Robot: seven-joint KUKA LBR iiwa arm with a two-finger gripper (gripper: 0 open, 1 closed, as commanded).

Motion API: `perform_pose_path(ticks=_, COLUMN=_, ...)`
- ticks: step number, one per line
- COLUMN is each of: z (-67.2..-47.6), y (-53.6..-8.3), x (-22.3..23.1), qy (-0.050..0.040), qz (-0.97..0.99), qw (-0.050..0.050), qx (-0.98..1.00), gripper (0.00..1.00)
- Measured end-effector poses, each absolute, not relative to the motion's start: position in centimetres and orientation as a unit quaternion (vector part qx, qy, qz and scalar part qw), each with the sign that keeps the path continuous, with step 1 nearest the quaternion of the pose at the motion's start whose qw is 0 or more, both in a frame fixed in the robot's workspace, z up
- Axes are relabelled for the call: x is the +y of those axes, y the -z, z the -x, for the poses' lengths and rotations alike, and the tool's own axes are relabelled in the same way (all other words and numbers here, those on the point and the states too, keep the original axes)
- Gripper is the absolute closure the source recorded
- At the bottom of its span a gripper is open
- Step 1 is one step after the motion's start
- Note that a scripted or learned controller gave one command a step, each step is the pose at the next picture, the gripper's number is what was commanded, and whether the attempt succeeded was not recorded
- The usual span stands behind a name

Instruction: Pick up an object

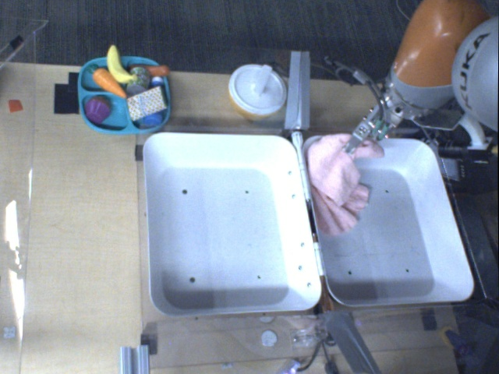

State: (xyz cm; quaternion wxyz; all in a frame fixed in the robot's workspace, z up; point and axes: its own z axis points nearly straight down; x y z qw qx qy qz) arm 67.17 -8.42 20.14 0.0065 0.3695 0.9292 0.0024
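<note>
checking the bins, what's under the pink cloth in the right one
The pink cloth drapes over the right bin's left wall and floor. Anything beneath it is covered.

The arm (448, 41) is cut off by the top and right edges. The gripper (365, 137) is small and blurred against the pink cloth (335, 181); it seems to touch the cloth. The cloth hides part of the right bin (405, 283).

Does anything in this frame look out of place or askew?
Yes: the pink cloth in the right bin lies crumpled, bunched against the bin's left wall rather than flat on the floor. The hand sits at its upper edge. Nothing looks spilled or damaged.
</note>
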Motion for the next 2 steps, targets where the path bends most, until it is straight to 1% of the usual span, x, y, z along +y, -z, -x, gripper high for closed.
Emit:
perform_pose_path(ticks=1, z=-65.2, y=-18.9, x=-1.9, qy=-0.0013, qz=-0.172, qw=0.007, qx=0.985, gripper=1.00)
perform_pose_path(ticks=2, z=-66.4, y=-22.8, x=-7.1, qy=-0.0007, qz=-0.063, qw=0.008, qx=0.998, gripper=1.00)
